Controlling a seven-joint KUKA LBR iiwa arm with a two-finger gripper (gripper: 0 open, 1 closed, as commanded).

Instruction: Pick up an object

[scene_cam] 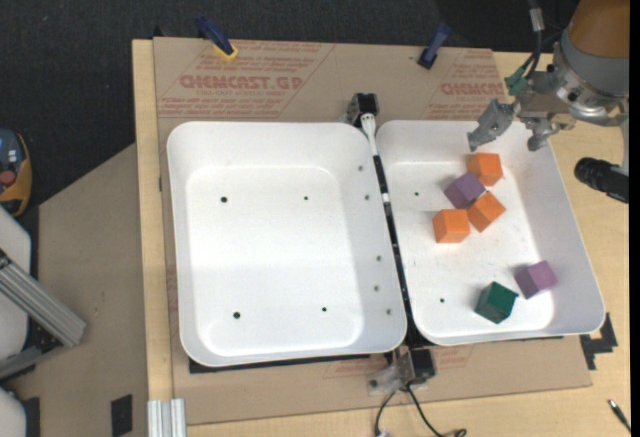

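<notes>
White plastic, two shallow bins side by side on a brown cardboard sheet (300, 70) printed with red lettering; left bin (200, 160) bare inside apart from small dark dots; right bin (420, 150) holding six small blocks; near its far right, an orange cube (486, 168) lying just under the gripper; touching or nearly touching that, a purple block (464, 190); beside the purple one, a second orange cube (486, 210) tilted on the diagonal; a third orange cube (451, 225) just left of it, the four making a tight cluster; well apart toward the near right corner, a dark green cube (495, 302) and a second purple block (537, 278) close together; grey arm with its orange band (600, 25) reaching in from the right; gripper (516, 129) poised above the far right part of the right bin, its two fingers (488, 129) spread apart, open, nothing between them; blue clamps (217, 39) pinning the far edge of the cardboard; a black clip (363, 108) at the far end of the seam between the bins.
</notes>
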